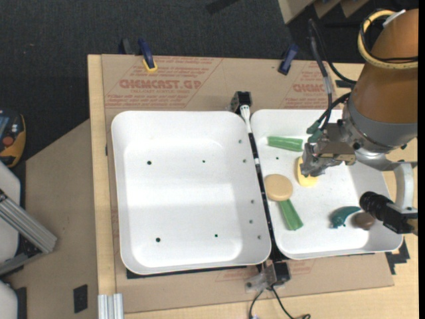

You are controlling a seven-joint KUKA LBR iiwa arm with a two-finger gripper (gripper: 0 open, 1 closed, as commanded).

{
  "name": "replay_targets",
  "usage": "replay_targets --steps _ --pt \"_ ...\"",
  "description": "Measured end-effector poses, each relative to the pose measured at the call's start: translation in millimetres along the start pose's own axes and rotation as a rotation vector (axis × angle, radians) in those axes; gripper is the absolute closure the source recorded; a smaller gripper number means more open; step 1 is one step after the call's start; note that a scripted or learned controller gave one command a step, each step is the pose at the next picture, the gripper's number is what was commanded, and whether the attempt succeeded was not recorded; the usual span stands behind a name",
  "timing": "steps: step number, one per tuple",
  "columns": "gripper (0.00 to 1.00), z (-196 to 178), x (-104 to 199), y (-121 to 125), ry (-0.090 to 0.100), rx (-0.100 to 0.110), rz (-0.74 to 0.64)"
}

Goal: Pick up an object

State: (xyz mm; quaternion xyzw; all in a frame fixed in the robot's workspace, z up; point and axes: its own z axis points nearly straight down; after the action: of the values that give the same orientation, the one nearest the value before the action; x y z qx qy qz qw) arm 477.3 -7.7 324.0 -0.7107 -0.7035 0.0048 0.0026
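Observation:
My gripper [312, 168] hangs low over the middle of the right bin [319, 241], directly above a small yellow object [307, 178] that peeks out beneath it. A green bar [285, 143] lies just up and left of the gripper. A tan round disc [279, 187] rests on the bin floor to the left, with a green stick [290, 214] below it. A teal curved piece [344, 215] and a brown lump [363, 220] lie at the lower right.
The left bin [186, 191] sits beside the right one, split by a black divider [255, 171]. A black fixture [385, 211] juts over the right bin's lower right corner. Blue clamps [146, 55] hold the cardboard base at the back.

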Motion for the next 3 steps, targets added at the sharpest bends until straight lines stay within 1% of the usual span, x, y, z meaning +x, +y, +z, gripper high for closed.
replay_targets --steps 1,2,3 --pt "1.00 0 63 1 0.005 -0.008 -0.017" --pt "1.00 -84 95 8 0.006 -0.021 -0.015" --pt "1.00 12 9 0 0.000 0.000 0.000"
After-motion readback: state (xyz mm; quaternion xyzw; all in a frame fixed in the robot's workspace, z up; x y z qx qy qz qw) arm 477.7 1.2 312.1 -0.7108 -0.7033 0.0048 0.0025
